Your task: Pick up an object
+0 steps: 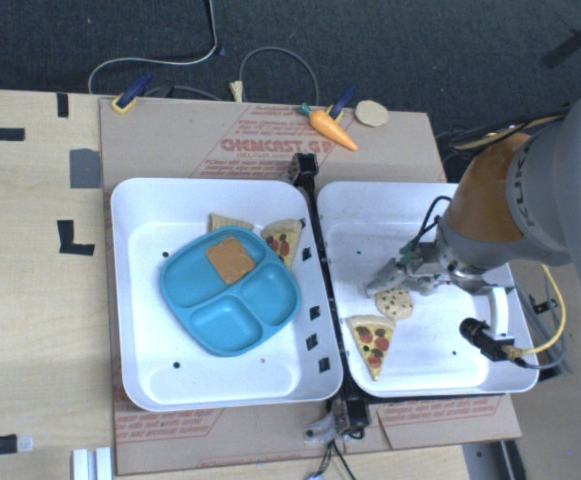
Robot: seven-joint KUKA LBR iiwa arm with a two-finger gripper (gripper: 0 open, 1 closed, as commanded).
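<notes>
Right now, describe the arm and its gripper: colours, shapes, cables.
The arm is thick, rounded and grey, with a broad orange band above the wrist. The gripper is small, dull metal grey. Thin dark cables loop beside the wrist, and a yellow cable curls past a black fitting lower down.

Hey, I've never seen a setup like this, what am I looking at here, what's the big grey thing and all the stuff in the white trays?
One camera looks down at a slant on a bench. The grey robot arm with an orange band reaches in from the right; its two-finger gripper sits low in the right white bin, just above a round speckled toy cookie. I cannot tell whether it holds anything. A toy pizza slice lies nearby. The left white bin holds a blue divided plastic plate carrying a brown toast piece. A toy carrot lies on the cardboard behind.
</notes>
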